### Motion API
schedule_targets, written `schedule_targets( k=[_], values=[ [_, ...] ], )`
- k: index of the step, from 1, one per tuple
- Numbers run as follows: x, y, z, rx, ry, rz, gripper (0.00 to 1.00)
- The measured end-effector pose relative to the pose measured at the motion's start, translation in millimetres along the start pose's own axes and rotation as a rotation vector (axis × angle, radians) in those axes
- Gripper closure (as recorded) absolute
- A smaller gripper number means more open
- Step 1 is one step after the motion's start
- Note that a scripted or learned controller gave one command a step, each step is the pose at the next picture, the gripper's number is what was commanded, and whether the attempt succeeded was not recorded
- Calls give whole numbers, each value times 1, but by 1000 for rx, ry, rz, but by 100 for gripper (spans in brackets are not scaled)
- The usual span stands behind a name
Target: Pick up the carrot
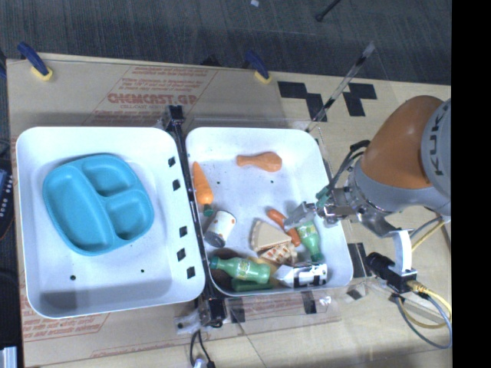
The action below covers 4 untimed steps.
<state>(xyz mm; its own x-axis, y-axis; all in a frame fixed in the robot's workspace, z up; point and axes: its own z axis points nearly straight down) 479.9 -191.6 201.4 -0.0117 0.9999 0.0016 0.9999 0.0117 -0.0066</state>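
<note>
The carrot [201,184], orange with a green tip at its lower end, lies in the right bin [253,138] against the left wall, pointing up and down the view. My gripper [301,216] hangs low over the right side of that bin, well to the right of the carrot and apart from it. Just left of the gripper lies a small orange-red piece [277,218], close to or touching it. The grey wrist [360,205] hides the bin's right rim.
A tan drumstick shape [259,161] lies at the back of the right bin. A small cup [222,223], a wedge of toy food [271,241], green bottles [242,271] and a dark bottle [308,275] crowd the front. The left bin holds a blue divided plate [98,202].
</note>
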Motion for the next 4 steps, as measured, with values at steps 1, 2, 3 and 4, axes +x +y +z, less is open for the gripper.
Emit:
schedule_targets(
  k=[1,2,3,4],
  values=[
    [-20,61,-233,-12,-8,-90,0],
    [5,59,9,12,3,54,0],
    [85,117,108,-6,-4,110,0],
    [92,120,108,-5,-5,250,0]
  ],
)
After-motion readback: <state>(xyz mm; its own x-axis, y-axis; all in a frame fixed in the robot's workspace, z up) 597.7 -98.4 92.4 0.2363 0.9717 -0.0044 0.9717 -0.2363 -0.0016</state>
